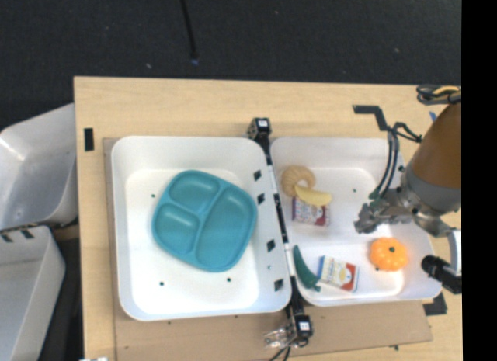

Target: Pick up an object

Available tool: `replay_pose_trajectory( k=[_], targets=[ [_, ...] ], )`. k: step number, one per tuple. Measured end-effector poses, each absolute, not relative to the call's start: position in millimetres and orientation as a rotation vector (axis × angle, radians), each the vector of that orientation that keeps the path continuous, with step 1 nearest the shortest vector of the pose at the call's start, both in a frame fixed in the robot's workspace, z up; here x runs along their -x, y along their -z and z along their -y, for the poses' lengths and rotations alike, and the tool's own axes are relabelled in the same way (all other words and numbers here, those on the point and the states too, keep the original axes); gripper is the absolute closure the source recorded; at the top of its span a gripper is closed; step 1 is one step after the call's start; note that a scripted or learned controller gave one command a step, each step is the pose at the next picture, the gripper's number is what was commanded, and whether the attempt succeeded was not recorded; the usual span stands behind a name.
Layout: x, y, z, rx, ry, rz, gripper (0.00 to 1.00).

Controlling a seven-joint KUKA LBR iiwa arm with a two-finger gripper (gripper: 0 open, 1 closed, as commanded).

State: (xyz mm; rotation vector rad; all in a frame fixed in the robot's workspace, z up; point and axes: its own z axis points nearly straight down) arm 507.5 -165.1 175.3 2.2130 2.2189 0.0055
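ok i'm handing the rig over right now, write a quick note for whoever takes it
Gripper: low in the right bin, just above-left of the small orange pumpkin; can't tell if it is open or shut, nothing seen in it.
Right bin: pumpkin at the right, banana on a small packet near the divider, small carton and green piece along the front.
Left bin: blue divided plate.
Done: nothing lifted yet.
Left: grasp one object and raise it.

Even overhead light, bright white bins (124,274), soft focus, faint shadows
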Motion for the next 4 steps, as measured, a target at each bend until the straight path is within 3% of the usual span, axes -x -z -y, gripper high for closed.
replay_pose_trajectory(
  k=[1,4],
  targets=[
    [-509.2,-216,167,-2.214,-0.004,-2.22,1.0],
    [-501.8,-218,1,-2.216,0.0,-2.229,1.0]
  ],
)
